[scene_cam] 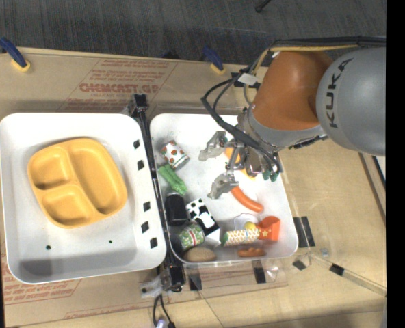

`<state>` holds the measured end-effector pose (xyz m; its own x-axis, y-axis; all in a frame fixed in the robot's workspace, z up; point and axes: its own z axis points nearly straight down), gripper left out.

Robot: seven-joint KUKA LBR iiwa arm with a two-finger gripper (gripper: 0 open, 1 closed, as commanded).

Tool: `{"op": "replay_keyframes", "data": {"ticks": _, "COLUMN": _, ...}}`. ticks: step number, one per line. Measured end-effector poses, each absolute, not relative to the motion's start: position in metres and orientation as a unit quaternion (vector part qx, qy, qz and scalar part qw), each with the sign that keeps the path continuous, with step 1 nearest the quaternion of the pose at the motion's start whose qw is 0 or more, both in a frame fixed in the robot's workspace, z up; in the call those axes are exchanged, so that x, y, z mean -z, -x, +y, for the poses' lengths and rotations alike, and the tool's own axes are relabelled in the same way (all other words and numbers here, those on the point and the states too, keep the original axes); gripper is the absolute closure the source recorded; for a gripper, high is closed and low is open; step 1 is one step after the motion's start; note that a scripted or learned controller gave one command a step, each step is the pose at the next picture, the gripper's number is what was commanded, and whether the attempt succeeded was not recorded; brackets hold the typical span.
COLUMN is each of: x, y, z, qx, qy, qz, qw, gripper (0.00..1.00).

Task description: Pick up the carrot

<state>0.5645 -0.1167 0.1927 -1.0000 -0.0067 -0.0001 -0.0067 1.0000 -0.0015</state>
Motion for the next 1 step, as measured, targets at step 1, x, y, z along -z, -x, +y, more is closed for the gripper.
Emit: {"op": "replay_keyframes", "data": {"ticks": 1, "x": -0.1357, "y": -0.5955, "z": -0.1779, "qx": 0.0005, "qy": -0.116, "qz": 0.993, "qw": 0.000, "gripper": 0.00}}
